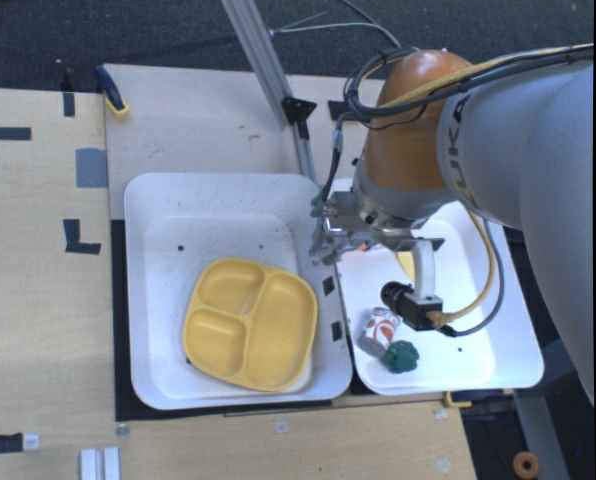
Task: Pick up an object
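Table [38, 298] far left: bare wood with dark tape marks, nothing to grab. Left bin [163, 203]: one yellow divided plate [250, 322], three compartments, lying flat toward the near side and close to the bin's right wall. The rest of that bin's floor is bare.

My end effector [325, 240] hangs over the wall where the two bins meet, just past the plate's upper right corner. Can't tell if it's spread or closed, my wrist blocks the view. Nothing visibly in it, so I judge the pick not done: no object lifted, grasp and lift both left to do.

Right bin [498, 353]: small white-and-orange item [381, 321] by the near left corner, a grey piece [370, 344] touching it, and a green lump [401, 357] just beside those. A yellow bit [406, 264] shows under my wrist, too hidden to name.

In the way: the shared bin walls sit right below me, and the small items are packed together near the corner, so a clean single grab looks tight. The plate is flat and wide, likely a poor pinch.
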You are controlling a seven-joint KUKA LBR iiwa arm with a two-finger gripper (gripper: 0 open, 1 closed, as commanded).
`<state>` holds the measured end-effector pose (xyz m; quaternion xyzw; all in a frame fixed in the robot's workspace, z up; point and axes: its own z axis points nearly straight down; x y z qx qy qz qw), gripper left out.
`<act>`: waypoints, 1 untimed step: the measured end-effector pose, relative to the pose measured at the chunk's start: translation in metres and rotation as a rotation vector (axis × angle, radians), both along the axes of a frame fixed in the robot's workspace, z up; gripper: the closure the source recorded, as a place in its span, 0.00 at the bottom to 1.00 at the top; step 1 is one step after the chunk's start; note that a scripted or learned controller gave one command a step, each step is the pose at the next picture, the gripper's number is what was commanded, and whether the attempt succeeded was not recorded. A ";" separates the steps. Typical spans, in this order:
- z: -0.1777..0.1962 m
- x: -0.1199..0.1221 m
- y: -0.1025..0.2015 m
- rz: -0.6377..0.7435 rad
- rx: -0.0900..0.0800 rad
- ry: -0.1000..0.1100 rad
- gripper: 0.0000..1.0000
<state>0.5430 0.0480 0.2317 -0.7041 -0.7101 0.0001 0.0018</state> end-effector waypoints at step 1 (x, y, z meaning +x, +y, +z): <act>-0.013 -0.004 0.050 -0.002 -0.002 0.002 1.00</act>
